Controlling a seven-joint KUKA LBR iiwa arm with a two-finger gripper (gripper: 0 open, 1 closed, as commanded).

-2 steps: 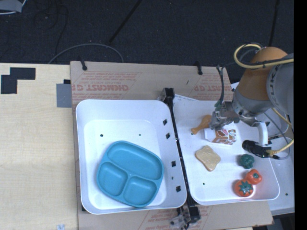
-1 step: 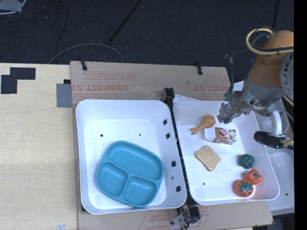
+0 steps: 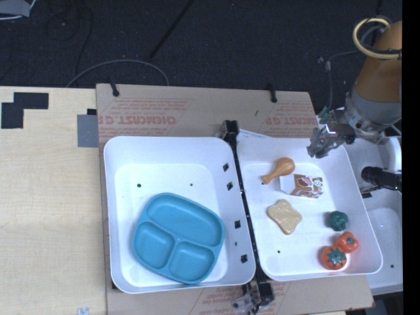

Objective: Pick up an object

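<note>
End effector [image 3: 324, 142] hangs over the back right corner of the right bin [image 3: 367, 241], nothing between its fingers; can't tell if they are parted or closed at this angle. Landmark: slice of toast [image 3: 285, 216], mid right bin. Behind the toast, a drumstick [image 3: 279, 170]; just right of the drumstick, a small brown-and-white carton [image 3: 307, 186], lying nearest the end effector but apart from it. Right of the toast, a dark green vegetable [image 3: 338, 220]. Right and toward the front of the toast, two red tomatoes [image 3: 340, 251] touching each other in the front right corner. Left of the toast, past the divider, the left bin [image 3: 125, 169] holds a blue sectioned plate [image 3: 178, 237]. Both bins sit on cardboard [image 3: 197, 113] on the counter [image 3: 46, 202].
</note>
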